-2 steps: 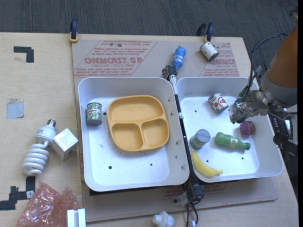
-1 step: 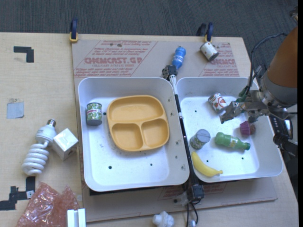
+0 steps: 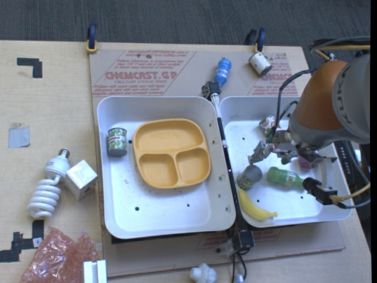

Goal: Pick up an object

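Banana (image 3: 254, 207) at right bin (image 3: 283, 219) front edge; board (image 3: 144, 72) reads "CHEMCAST"; can't tell gripper (image 3: 272, 149) state from my feed.

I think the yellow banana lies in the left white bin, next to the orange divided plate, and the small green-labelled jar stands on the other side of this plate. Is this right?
Not quite. The camera view shows the yellow banana in the right white bin, near its front left corner. The orange divided plate is in the left white bin, and the small green-labelled jar does stand at the plate's left side.
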`<state>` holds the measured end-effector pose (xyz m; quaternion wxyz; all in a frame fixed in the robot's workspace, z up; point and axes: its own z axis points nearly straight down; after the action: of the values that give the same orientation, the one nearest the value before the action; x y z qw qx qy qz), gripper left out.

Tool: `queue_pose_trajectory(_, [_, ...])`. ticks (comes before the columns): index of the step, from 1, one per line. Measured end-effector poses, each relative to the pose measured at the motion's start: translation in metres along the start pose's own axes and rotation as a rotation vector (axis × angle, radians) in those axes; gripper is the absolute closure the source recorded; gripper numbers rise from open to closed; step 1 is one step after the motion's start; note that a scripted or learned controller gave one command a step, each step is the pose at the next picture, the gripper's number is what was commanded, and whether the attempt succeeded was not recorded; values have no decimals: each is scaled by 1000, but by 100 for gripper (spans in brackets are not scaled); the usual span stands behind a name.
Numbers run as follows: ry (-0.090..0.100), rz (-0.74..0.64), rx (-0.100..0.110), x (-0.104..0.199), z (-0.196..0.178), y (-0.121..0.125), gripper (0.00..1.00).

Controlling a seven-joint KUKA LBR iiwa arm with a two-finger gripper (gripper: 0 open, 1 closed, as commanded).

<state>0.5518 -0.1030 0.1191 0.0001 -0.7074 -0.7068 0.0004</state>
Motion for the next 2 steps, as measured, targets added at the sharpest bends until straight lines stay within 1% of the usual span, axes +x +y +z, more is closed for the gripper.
queue_pose_trajectory(1, [0, 1, -1, 0, -10, 1, 100])
queue_pose_trajectory(2, [-1, -3, -2, 14, -74, 75, 100])
